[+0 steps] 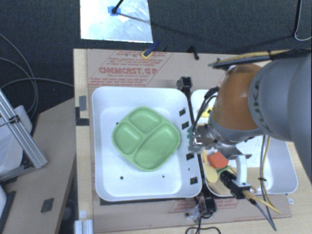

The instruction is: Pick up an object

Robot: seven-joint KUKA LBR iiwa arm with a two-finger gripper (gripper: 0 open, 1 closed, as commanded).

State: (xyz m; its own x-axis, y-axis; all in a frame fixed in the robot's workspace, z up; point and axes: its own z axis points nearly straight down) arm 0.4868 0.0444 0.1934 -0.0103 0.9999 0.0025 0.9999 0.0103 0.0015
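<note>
**Desk:** While the arm [253,101] hangs low over the right bin [287,179], what could go wrong from here?

**Photographer:** Plenty. The end effector [201,143] sits at the wall between the two bins, mostly hidden under the wrist. I cannot tell how far open it is, or whether it has hold of anything. Nearest to it are a red piece [219,160] and a tan piece [213,174], touching each other against the right bin's left wall. Crowded there, either could be shoved aside rather than caught. The end effector could also strike the rim on the way down.

**Desk:** And the plate?

**Photographer:** The green plate [146,138] lies flat in the middle of the left bin [107,179], apart from every wall. It is a rounded square moulded into three compartments, and it looks like smooth matte plastic. Broad and low, it offers only a thin rim to pinch. My guess is that it tips or slips from a two-finger hold.

**Desk:** Materials otherwise?

**Photographer:** Both bins are shallow, white and glossy, with rounded corners and hard-looking walls. They rest on a cardboard sheet [126,67] printed in red. The red piece looks smooth and rounded, while the tan one is paler and flatter. Too much of each is covered by the arm to say what it is.
</note>
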